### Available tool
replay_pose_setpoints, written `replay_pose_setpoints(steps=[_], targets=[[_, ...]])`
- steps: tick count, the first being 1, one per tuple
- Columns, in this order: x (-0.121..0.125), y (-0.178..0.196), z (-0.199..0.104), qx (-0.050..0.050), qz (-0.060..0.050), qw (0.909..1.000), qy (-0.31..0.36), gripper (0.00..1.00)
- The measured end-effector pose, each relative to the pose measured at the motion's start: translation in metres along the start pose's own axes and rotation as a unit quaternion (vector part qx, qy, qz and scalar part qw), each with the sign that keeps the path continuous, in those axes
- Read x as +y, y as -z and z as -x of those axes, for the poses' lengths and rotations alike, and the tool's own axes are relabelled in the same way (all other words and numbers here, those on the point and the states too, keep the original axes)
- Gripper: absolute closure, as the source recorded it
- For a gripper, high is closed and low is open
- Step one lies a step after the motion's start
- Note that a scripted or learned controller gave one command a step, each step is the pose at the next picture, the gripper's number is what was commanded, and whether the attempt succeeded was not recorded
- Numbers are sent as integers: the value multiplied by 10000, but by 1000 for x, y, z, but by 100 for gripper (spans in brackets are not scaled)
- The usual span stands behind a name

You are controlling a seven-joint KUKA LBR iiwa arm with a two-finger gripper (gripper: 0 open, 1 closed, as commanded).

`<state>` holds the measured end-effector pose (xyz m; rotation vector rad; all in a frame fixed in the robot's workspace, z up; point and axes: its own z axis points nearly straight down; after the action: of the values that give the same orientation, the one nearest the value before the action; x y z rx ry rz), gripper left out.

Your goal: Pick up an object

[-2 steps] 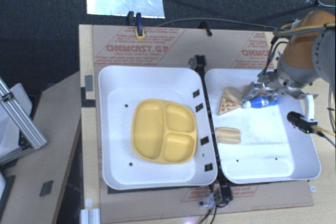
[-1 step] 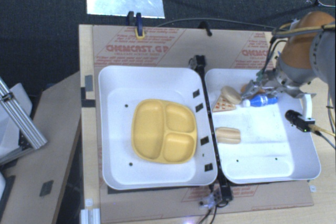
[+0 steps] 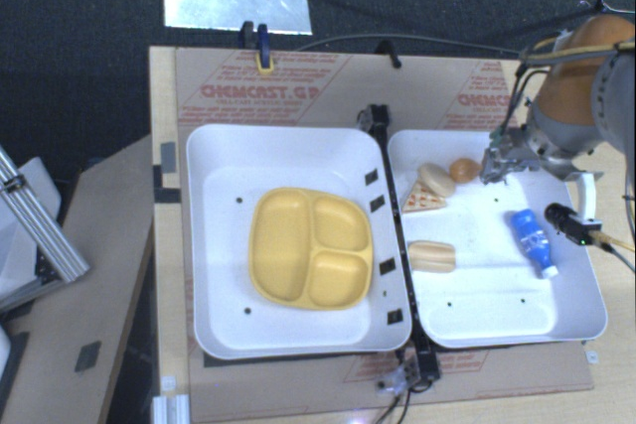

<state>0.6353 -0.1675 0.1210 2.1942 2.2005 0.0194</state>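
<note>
The right bin [image 3: 497,313] holds several toy foods. A brown round roll [image 3: 464,170] lies near its back, with a pale bun [image 3: 435,180] and a pizza slice [image 3: 422,203] just left of it. A tan hot-dog bun [image 3: 431,256] rests by the bin's left wall. A blue bottle [image 3: 533,241] lies toward the right side. My gripper [image 3: 495,166] hangs low over the back of this bin, just right of the brown roll and above-left of the bottle. Nothing shows in its grasp.
The left bin [image 3: 224,164] carries a yellow divided plate [image 3: 310,247]. A black divider with clips [image 3: 388,213] runs between the two bins. The arm's grey and orange body [image 3: 581,84] looms over the right bin's back right corner.
</note>
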Motion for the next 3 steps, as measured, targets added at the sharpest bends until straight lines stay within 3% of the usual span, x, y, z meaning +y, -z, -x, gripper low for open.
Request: replay_pose_setpoints(steps=[1, 3], targets=[[2, 62, 9, 65, -128, 9999, -9, 100], [5, 157, 8, 68, -130, 9999, 9, 100]])
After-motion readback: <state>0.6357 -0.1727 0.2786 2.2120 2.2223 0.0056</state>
